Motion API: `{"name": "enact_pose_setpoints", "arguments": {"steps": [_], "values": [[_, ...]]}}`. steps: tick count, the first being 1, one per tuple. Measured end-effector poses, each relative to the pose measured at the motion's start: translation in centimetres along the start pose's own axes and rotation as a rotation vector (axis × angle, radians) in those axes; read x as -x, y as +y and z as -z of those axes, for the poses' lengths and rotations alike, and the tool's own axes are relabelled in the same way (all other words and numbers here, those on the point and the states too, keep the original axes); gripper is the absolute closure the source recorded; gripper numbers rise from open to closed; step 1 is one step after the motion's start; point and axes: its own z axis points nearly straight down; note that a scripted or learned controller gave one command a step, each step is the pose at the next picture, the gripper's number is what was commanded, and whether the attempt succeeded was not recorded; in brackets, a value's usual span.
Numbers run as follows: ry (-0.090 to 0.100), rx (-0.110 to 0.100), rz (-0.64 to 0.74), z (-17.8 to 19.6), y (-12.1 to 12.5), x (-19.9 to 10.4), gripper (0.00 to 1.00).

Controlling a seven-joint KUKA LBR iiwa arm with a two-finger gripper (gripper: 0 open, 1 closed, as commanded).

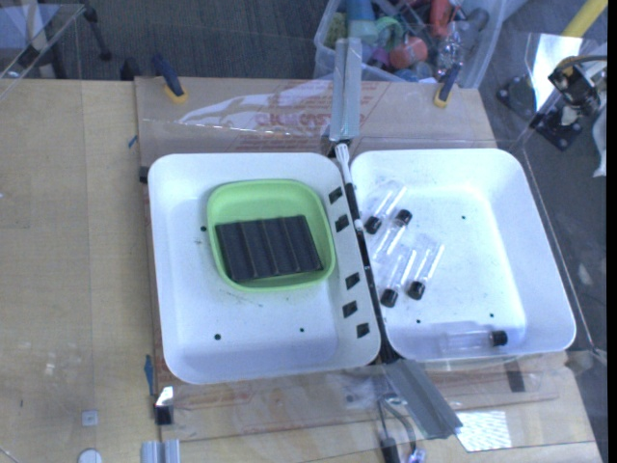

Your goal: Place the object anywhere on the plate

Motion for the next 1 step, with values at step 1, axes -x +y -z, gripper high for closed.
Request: {"name": "enact_pose_setpoints", "arguments": {"steps": [1], "values": [[0.004, 0.002, -0.001, 8.88, 0.16, -0.44, 0.00]]}}
